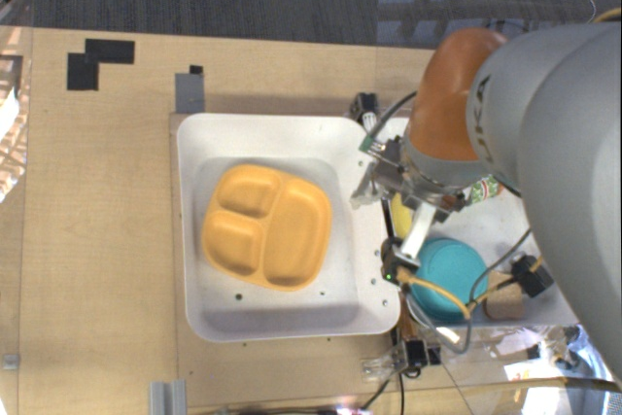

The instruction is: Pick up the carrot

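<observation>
the grey arm's two-finger gripper (408,243) hangs just right of the yellow three-compartment plastic plate (266,224), over the teal round bowl (449,280); i cannot tell its grip or locate the carrot.

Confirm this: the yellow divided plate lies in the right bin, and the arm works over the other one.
Not right. The camera view shows the yellow divided plate in the left bin. The arm works over the other bin, as stated.
</observation>
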Controlling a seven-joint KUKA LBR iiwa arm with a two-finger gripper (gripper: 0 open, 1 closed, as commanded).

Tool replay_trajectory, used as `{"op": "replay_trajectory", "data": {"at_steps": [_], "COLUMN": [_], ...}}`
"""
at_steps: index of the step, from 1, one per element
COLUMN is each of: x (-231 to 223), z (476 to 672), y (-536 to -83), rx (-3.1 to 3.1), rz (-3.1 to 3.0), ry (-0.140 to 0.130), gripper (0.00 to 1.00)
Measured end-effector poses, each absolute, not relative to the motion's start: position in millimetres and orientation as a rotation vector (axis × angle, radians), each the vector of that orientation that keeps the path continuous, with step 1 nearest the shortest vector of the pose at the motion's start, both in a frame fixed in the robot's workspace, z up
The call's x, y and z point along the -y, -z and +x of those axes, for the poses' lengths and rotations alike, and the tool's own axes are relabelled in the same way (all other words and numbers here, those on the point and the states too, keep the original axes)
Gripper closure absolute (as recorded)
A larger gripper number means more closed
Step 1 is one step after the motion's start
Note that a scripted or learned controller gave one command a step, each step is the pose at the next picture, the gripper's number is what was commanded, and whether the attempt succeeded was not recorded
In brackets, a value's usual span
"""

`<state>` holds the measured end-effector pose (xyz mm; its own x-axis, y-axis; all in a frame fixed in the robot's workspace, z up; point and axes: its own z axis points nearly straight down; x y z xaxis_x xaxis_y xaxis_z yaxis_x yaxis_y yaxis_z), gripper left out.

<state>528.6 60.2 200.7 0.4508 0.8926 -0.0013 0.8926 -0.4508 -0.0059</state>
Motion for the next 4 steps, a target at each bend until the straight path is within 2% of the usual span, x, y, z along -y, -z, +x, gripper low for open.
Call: {"op": "replay_trajectory", "data": {"at_steps": [1,2,3,4], "x": [-173,-159,-197,-172], "z": [522.6,492.2,507.8,548.8], "y": [-140,-92,-92,-92], "rx": [1.577,1.680,1.138,0.705], "rz": [-2.709,-2.659,-2.937,-3.060], "ry": [-0.005,0.027,0.007,0.031], "gripper": [0.00,0.00,0.00,0.00]}}
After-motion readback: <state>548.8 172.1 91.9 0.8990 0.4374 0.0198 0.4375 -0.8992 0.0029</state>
